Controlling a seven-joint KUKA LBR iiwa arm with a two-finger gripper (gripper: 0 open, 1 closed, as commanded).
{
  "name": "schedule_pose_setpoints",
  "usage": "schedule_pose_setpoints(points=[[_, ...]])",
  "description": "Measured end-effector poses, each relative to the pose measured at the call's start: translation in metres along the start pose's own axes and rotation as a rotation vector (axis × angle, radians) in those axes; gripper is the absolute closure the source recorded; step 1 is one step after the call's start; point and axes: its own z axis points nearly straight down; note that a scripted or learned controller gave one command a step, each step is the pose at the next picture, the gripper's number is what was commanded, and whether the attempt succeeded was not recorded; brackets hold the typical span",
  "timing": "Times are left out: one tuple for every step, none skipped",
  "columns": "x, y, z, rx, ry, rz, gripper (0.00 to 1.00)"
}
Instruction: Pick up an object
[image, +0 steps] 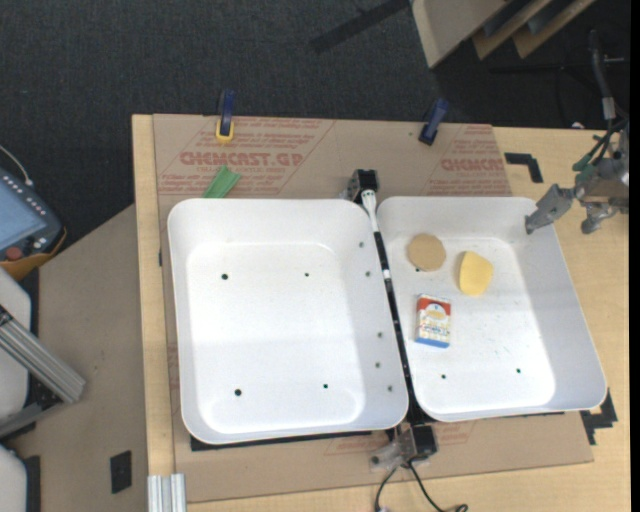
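Gripper (572, 208) hangs at right bin's (560, 330) far right corner, fingers spread, nothing between. Your targets sit mid-bin: tan disc (427, 252), yellow chunk (476, 273), small carton (434, 322) (likely light, stiff). Pinch carton across its narrow sides.

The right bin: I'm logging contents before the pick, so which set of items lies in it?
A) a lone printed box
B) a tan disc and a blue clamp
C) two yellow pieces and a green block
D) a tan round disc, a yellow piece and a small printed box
D: the right bin holds a tan round disc, a yellow piece and a small printed box.
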Motion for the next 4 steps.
schedule_pose_setpoints(points=[[-0.012, -0.103, -0.230, -0.020, -0.009, 0.004, 0.00], [-0.010, -0.100, -0.230, -0.006, -0.004, 0.000, 1.00], [0.014, -0.104, -0.137, 0.009, 0.004, -0.001, 1.00], [0.064, -0.101, -0.064, 0.009, 0.005, -0.005, 1.00]])
